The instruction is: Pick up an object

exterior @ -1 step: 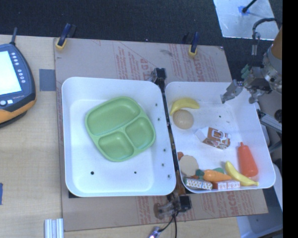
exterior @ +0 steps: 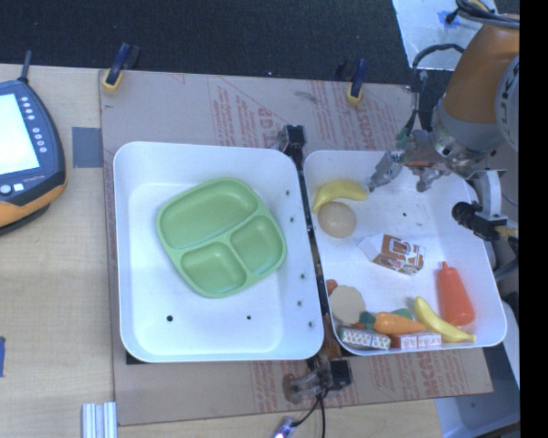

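Note:
My gripper hangs over the far end of the right bin. Its two fingers are spread apart with nothing between them, so it is open. Just left of it lie a yellow banana-shaped piece and a beige ball. A brown-and-white packet rests mid-bin, below the gripper. Along the near end sit an orange bottle, a second yellow banana, a carrot, a beige round piece and a flat printed box.
The left bin holds a green divided plate. A teach pendant lies on the bench at the far left. Clamps pin the cardboard sheet at the back.

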Robot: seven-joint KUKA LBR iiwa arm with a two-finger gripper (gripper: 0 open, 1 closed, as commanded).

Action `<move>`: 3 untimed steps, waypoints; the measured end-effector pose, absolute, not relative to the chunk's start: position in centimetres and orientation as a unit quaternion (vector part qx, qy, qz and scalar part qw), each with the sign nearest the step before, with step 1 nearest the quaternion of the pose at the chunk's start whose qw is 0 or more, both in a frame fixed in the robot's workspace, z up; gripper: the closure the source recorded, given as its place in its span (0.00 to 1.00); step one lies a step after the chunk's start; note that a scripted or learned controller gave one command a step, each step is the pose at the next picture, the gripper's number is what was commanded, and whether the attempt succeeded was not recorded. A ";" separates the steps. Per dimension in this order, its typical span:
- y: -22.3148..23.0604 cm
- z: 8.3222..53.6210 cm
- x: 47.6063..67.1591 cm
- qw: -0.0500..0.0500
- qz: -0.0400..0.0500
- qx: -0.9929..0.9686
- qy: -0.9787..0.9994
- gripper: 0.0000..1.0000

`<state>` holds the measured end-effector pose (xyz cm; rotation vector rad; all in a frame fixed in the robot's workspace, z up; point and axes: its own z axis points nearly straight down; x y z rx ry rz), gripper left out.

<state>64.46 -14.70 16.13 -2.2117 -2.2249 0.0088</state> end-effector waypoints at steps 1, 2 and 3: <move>-16.7 9.1 57.3 0.002 0.003 -0.705 -0.709 0.00; -19.9 9.2 52.4 0.002 0.002 -0.705 -0.709 0.00; -21.2 9.2 48.3 0.001 0.001 -0.705 -0.709 0.00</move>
